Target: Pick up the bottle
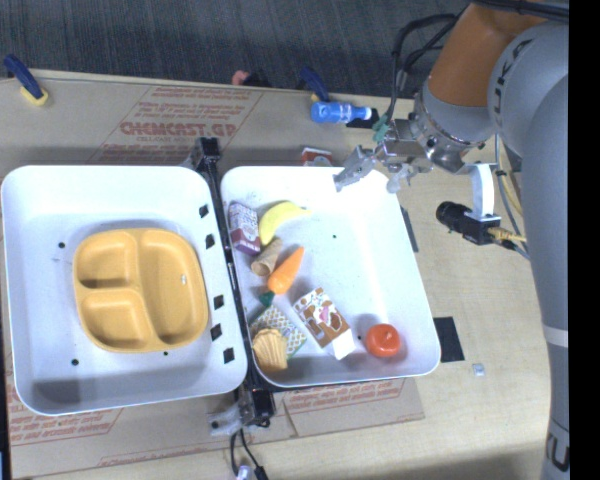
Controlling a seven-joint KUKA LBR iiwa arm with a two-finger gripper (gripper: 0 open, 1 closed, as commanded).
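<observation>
The gripper [372,168] hovered over the far rim of the right bin [420,298]. Its fingers looked spread and held nothing. The bottle [325,320], a small carton-like one with a white cap, lay on its side well below and slightly left of the gripper, near the bin's front. A waffle-patterned toy [272,340] sat just left of it, an orange round toy [384,340] just right. Crowding could make a descending gripper nudge a neighbour or slip off the bottle's slanted body.
</observation>
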